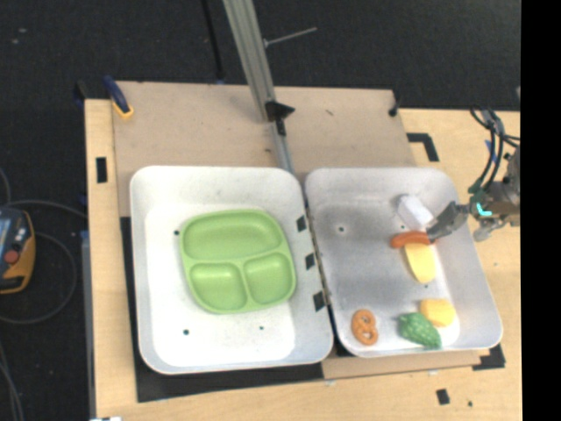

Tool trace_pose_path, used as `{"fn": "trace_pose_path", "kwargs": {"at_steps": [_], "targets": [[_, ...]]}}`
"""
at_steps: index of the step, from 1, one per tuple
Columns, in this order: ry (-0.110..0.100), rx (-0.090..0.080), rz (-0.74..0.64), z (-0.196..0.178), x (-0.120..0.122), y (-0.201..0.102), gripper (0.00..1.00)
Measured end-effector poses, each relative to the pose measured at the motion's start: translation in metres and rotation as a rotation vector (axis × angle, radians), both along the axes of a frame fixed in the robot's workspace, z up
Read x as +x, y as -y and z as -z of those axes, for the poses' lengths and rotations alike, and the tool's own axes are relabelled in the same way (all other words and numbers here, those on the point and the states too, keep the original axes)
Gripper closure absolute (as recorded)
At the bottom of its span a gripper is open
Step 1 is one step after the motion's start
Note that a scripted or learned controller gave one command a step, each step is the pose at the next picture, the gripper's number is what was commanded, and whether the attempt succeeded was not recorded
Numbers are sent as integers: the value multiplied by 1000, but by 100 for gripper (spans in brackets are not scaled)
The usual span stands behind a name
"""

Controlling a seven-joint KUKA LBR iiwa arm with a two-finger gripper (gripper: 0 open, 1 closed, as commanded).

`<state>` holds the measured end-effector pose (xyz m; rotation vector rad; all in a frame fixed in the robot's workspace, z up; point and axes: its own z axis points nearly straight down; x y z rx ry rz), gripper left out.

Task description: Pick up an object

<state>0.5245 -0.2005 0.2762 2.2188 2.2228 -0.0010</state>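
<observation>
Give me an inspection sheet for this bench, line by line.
Surface: wooden bench with two white bins, left bin and right bin.
Job's things: right bin has a white piece, orange piece, yellow piece, yellow block, green toy, pretzel.
Clutter: green tray in left bin.
Grippers: gripper over right bin's right side, near the white piece; grip unclear.
Cables: at arm, floor left.
Surroundings: metal post, dark floor.

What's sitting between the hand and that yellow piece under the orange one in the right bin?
Nothing visible. The hand sits at the right bin's upper right, just beside the orange piece that touches the yellow piece below it.
</observation>
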Motion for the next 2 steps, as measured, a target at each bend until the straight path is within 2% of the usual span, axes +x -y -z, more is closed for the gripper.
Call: {"fn": "trace_pose_path", "kwargs": {"at_steps": [1,2], "targets": [[1,0,0,0,0,0,0],[-4,1,1,60,-6,-2,0]]}}
